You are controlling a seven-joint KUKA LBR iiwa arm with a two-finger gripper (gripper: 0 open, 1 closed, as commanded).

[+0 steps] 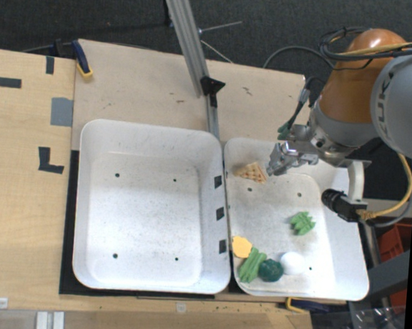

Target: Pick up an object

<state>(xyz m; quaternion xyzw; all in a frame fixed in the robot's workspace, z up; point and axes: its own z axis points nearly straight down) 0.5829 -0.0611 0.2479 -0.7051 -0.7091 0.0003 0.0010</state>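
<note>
Your gripper [281,163] sits low over the far end of the right bin [339,279], just beside the tan waffle piece [251,173], which lies near that bin's left wall. You cannot tell from this slant whether it is clenched or released, and nothing shows as held.

The waffle piece looks like a light, stiff toy wedge, flat enough that you would want to pinch it across its short edges, not its face. It could skid on the smooth bin floor.

Nearer you lie a green leafy piece [301,222], a white ball [292,261], a dark green lump [270,270], a green pod [252,264] and a yellow piece [241,246], clustered and harder to isolate.

No brand, label or writing is readable.
</note>
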